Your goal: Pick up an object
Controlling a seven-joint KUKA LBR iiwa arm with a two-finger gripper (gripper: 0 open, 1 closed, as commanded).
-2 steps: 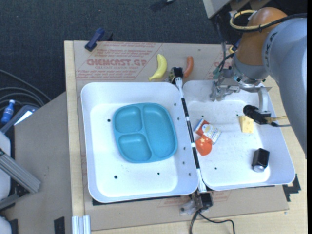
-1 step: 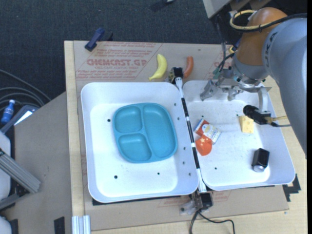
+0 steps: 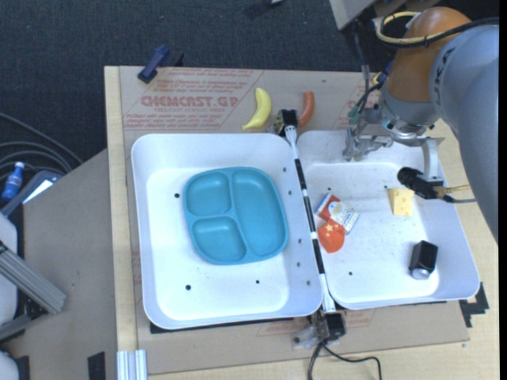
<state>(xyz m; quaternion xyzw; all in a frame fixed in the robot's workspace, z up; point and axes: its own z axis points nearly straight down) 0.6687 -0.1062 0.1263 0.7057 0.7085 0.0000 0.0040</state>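
The gripper [image 3: 361, 145] is seen low over the right bin's [image 3: 451, 287] far edge; its finger state cannot be told, perhaps from blur.

A yellow banana [image 3: 257, 109] lies on the tabletop [image 3: 119, 236], left of the pincer [image 3: 360, 145] and a little farther back. An orange-red sausage-shaped piece [image 3: 306, 108] sits between the two, closer to the pincer. Both rest on a brown sheet with red print [image 3: 190, 93]. Well to the pincer's left and nearer the camera, a teal three-part plate [image 3: 234, 214] lies flat in the left bin [image 3: 150, 212]. Far left and beyond it, a blue clip [image 3: 154, 63] sits at the tabletop's back edge.
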